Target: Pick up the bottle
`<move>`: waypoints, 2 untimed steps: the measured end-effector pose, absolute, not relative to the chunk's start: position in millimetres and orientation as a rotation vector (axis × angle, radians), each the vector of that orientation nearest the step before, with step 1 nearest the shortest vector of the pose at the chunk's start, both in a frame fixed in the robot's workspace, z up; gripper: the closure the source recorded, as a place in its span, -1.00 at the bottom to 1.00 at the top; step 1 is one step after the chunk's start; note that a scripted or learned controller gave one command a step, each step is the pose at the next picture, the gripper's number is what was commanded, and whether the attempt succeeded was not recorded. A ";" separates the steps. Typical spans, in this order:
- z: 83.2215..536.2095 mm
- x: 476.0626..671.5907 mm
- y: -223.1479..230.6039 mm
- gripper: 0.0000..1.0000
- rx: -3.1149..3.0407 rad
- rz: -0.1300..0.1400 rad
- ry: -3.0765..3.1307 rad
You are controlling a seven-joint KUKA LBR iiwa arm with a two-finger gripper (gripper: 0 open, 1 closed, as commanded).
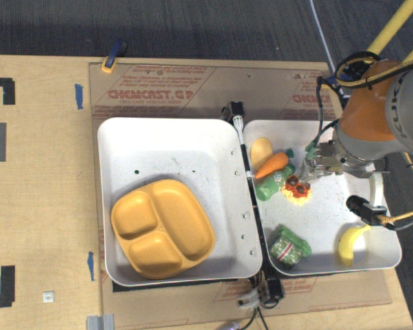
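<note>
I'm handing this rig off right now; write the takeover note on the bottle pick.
Tool: low in the right bin, over the cluster of toys by the divider; nothing visibly held.
Job's things: I can't pick out a bottle for certain. Candidates: green item under the toy carrot, and green packet near the front wall.
Also there: banana in the right bin, yellow divided plate in the left bin.
Done: no pick visible.
Left: locate, grasp, lift the bottle.

The arm [385, 115] is cut off by the right edge, its hand [315, 162] too small to read.
</note>
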State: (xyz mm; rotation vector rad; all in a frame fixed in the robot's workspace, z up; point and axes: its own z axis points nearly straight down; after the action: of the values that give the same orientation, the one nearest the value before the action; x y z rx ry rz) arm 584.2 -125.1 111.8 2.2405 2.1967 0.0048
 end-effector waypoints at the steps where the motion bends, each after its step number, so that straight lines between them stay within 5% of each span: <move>1: 103.4 564.5 -111.6 1.00 2.136 0.024 2.261; 2: 100.6 543.9 -106.6 1.00 1.887 0.033 2.443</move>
State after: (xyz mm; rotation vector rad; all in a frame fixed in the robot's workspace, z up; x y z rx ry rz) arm 543.9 -106.6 100.6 1.8871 2.4428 0.0329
